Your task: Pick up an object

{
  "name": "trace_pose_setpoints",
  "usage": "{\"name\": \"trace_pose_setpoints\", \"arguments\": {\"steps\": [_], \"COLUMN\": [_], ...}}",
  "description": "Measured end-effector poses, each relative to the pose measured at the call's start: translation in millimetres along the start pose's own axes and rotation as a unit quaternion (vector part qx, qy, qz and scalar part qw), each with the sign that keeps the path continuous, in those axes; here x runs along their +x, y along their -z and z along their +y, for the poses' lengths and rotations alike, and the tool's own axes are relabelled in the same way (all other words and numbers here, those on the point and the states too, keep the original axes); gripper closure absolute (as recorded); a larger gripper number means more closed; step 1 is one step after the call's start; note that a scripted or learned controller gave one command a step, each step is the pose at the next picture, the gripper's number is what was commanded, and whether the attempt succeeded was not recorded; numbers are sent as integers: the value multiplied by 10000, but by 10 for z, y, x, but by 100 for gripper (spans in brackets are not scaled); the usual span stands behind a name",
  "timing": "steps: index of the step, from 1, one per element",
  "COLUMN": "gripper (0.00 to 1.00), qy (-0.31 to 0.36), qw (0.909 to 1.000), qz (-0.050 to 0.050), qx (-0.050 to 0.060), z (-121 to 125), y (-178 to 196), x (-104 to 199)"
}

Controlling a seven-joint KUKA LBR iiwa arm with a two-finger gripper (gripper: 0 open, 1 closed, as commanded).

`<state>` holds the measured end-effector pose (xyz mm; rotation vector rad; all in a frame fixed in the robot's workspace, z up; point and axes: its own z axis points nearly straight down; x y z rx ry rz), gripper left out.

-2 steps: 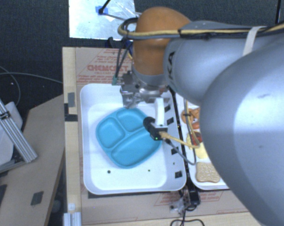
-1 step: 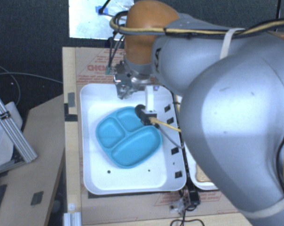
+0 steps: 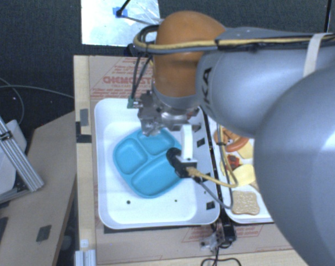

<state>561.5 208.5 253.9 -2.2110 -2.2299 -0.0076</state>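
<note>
Blue divided tray [image 3: 145,165] lies flat in the left bin [image 3: 115,212], roughly centre, tilted so its corners point toward the bin's edges — three compartments visible, one long and two smaller. It takes up most of the bin's middle; bare white floor shows along the near edge and the left edge.

Gripper [image 3: 152,127] hangs directly over the far edge of the blue divided tray, at the far side of the left bin. The metal wrist block and orange band [image 3: 181,54] sit right above it and hide the tip. Grip state: cannot tell from this view. Cannot tell either whether it touches the tray or sits just above it.

A black fitting [image 3: 176,160] with a yellowish cable [image 3: 214,180] overlaps the tray's right corner, near the divide between the bins.

Right bin [image 3: 250,218] mostly covered by the grey arm [image 3: 278,104]. What shows along its left side: a sausage-like piece [image 3: 238,144], a yellow block [image 3: 244,175], a tan bread-slice shape [image 3: 247,202] at the near edge — all well apart from the gripper, none touching the tray.

Bins rest on a brown board [image 3: 109,73] with red print on the bench.
</note>
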Motion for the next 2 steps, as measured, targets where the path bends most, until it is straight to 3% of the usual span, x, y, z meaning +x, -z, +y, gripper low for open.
{"name": "trace_pose_setpoints", "arguments": {"steps": [1,2], "gripper": [100,100], "qy": [-54,-12], "qw": [10000,10000], "qz": [-24,-16], "qx": [-33,9], "z": [919,666], "y": [103,126], "x": [-285,46]}}
